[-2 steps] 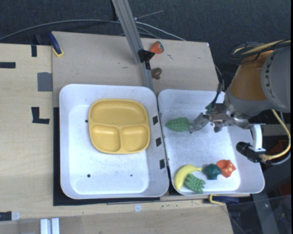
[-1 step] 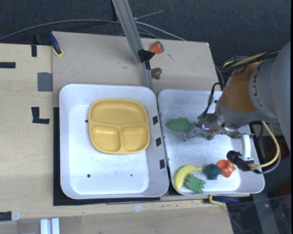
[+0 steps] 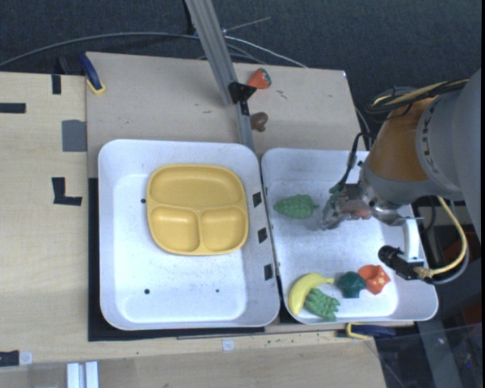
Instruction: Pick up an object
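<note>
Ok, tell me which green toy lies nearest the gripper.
The leafy green toy alone in the right bin's upper part, just left of the gripper. The other green ones sit by the banana at the front edge.

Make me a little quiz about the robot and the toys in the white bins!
1. True or false: the yellow tray sits in the same bin as the gripper.
2. Which toy lies closest to the gripper? A) green leafy toy B) banana C) red toy
3. Fill in: the banana lies near the ___ edge of the right bin.

Key: 1. False, the tray is in the left bin. 2. A. 3. Front.
</note>
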